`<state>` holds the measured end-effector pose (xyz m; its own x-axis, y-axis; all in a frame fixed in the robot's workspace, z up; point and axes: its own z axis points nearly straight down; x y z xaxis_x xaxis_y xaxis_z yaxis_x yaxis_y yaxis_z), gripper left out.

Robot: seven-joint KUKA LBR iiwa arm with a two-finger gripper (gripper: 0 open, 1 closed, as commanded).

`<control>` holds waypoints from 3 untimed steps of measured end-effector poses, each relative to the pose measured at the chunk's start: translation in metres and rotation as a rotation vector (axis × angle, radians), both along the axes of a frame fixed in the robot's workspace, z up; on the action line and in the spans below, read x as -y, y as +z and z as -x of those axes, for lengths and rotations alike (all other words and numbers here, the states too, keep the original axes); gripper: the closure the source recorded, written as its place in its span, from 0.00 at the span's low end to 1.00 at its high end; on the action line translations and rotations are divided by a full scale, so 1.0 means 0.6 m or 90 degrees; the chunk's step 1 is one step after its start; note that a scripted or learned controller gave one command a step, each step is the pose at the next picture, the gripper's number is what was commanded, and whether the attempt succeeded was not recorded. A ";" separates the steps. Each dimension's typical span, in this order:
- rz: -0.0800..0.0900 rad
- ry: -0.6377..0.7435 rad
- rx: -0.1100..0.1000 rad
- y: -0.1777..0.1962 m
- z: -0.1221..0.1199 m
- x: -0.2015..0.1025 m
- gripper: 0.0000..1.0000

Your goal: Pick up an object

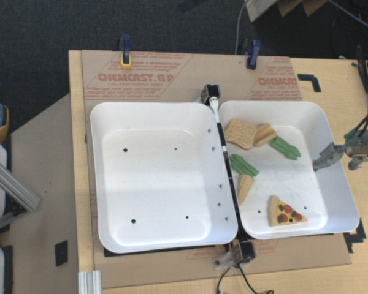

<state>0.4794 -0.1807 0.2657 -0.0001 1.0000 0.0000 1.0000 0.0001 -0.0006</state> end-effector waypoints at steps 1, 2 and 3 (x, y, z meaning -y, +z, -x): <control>0.004 -0.002 0.006 0.099 -0.050 0.077 0.00; 0.004 0.003 0.009 0.213 -0.176 0.069 0.00; 0.003 0.003 0.007 0.266 -0.318 0.070 0.00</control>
